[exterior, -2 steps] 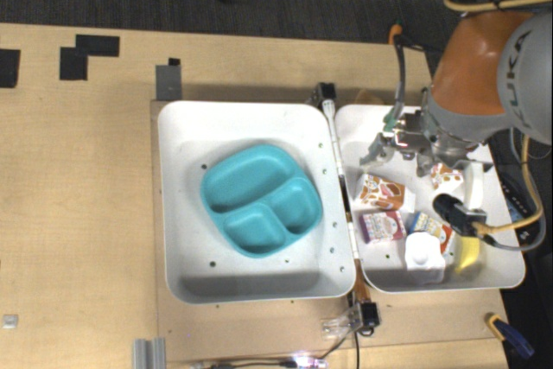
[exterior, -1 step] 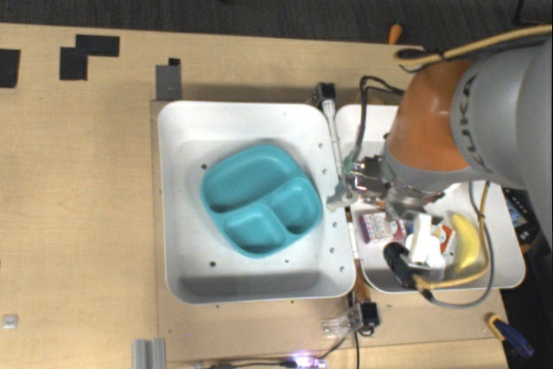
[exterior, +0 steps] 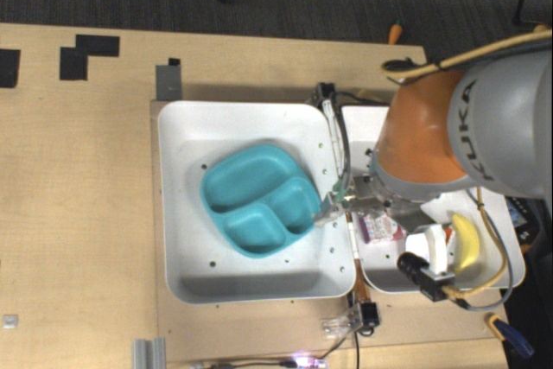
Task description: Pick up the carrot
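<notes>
The gripper (exterior: 337,207) is low over the strip where the two bins meet, about midway between the table's far and near edges. Its tip is at the right rim of a teal plastic plate. Whether the jaws are wide or narrow cannot be told from this view, and nothing can be seen between them.

The teal, three-compartment plastic plate (exterior: 255,203) lies flat in the middle of the shallow white left bin (exterior: 186,186), turned at an angle to the bin's walls.

The grey arm with its orange band (exterior: 415,143) reaches in from the table's right edge and covers most of the shallow white right bin (exterior: 380,283). Just beside the gripper, on that bin's floor, lies a small white packet with purple print (exterior: 378,226). Further toward the table's right edge, a yellow banana (exterior: 467,242) lies in the same bin, lengthwise from far to near.

The position of the carrot cannot be told from this view.

The light wooden table (exterior: 78,229) carries both bins. A small grey block (exterior: 168,82) stands on the table at the left bin's far left corner. Flat black marks (exterior: 86,56) lie near the table's far left corner. A small orange item (exterior: 395,33) sits at the table's far edge, well apart from the bins; what it is cannot be told.
</notes>
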Motion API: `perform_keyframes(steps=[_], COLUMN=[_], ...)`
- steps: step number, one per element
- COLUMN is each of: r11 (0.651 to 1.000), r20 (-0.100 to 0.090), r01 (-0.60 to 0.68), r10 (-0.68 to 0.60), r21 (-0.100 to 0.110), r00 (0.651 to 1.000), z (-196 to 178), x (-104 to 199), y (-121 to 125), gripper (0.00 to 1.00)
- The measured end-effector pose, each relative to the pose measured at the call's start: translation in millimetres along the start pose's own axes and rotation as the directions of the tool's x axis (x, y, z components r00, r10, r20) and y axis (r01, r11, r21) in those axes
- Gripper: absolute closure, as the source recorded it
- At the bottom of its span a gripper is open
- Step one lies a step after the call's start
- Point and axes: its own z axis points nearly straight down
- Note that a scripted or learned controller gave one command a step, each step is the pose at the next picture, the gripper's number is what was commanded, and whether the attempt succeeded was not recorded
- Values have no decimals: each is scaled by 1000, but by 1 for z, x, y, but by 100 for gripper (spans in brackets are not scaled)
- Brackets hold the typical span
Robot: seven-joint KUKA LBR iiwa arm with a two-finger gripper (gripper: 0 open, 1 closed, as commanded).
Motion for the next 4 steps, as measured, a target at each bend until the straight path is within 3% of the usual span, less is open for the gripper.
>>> perform_keyframes(steps=[1,4], r11=[939,939], r20=[3,2], r01=[344,345], r10=[-344,-345], r21=[-2,-3], r00=[939,939], z=[0,0], x=[-29,-28], y=[-4,-3], gripper=[0,0])
